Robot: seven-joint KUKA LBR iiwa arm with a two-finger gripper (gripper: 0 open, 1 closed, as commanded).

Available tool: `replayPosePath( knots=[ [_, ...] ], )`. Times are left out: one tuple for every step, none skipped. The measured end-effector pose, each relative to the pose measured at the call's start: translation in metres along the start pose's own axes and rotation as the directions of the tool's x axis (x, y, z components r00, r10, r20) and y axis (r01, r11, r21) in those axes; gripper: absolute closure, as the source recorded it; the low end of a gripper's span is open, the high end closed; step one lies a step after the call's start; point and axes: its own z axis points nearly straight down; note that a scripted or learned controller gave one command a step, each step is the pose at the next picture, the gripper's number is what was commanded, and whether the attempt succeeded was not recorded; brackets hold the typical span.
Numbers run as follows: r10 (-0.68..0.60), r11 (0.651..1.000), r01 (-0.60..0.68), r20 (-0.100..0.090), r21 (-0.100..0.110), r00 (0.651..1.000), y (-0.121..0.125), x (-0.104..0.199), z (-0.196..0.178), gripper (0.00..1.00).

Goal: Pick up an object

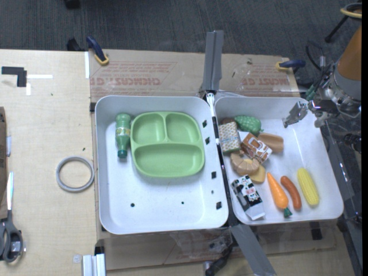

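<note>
You have the desk [46, 119] carrying two shallow white bins side by side. The left bin [161, 214] holds a green divided plate [168, 144] toward its far edge, with a small green bottle [122, 134] lying just beside the plate's left rim. The right bin [322, 148] holds the pickable clutter, gathered along its left wall and near edge — a black-and-white carton [248, 195] near the near-left corner, a patterned box [229, 137] against the left wall, a brown-and-white packet [256, 148] just beside it, a bread roll [271, 142] touching that packet, tan bread pieces [246, 165] below it, and a dark green leafy piece [248, 123] toward the far edge. Near the bin's near-right corner lie a corn cob [307, 186], a red sausage [290, 192] and an orange carrot [277, 191], side by side. The arm [348, 68] comes in from the right, and your end effector [298, 114] hangs over the right bin's far-right corner, apart from the food; you cannot tell how it is set, and nothing shows in it. On the desk's left part sit a grey ring [75, 173] and, at the left edge, scissors [10, 237].
</note>
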Motion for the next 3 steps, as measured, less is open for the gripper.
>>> replayPosePath(
  knots=[
    [-0.117,0.993,0.117,0.007,-0.016,0.993,-0.021,0.026,0.077,0.00],
    [-0.222,0.975,0.222,0.002,-0.005,0.975,-0.024,-0.005,0.101,0.00],
    [-0.490,0.872,0.490,0.001,-0.003,0.872,-0.072,0.022,0.019,0.00]
  ],
)
